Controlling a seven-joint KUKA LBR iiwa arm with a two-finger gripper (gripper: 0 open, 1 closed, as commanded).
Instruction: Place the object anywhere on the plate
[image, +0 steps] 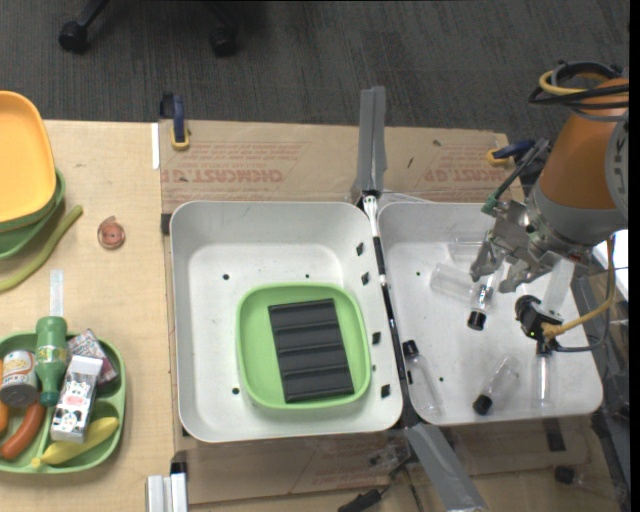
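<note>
A green plate (255, 345) lies in the left bin (200, 250) with a dark grey ridged block (310, 348) on it. My gripper (494, 274) hangs over the back of the right bin (420, 230), far right of the plate. A small clear vial with a black cap (480, 303) hangs from between its fingers, cap end down, so the gripper is shut on it.
More clear vials lie in the right bin: one (449, 281) left of the gripper, one with a black cap (494, 387) near the front. A black cable plug (531, 315) dangles beside the gripper. A metal divider (371, 140) separates the bins. Toy food and dishes sit far left.
</note>
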